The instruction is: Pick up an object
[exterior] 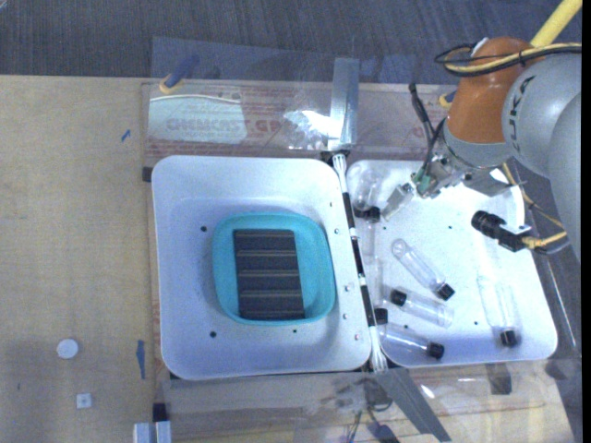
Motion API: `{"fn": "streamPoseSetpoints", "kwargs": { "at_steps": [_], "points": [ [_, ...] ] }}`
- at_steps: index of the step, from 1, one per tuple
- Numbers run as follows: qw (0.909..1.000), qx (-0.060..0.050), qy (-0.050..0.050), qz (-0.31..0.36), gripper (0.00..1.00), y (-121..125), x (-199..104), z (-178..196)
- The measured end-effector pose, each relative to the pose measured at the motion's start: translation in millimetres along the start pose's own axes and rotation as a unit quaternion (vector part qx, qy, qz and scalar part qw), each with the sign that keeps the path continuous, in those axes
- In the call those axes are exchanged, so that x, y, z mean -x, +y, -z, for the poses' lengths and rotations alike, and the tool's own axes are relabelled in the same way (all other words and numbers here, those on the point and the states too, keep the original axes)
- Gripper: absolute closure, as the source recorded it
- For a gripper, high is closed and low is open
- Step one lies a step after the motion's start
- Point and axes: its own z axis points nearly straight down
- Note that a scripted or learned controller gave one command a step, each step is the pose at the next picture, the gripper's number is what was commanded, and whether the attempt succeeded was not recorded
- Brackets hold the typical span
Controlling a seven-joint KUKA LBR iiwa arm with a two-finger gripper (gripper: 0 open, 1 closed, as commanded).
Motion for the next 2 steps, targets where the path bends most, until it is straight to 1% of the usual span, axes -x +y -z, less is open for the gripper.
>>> {"fn": "streamPoseSetpoints", "kwargs": {
  "at_steps": [1, 2],
  "points": [
    [1.0000, 0.000, 0.000, 0.000, 0.00, 0, 0, 0],
    [1.0000, 0.004, -0.002, 0.006, 0.00, -69, -46, -9]
  ]
}}
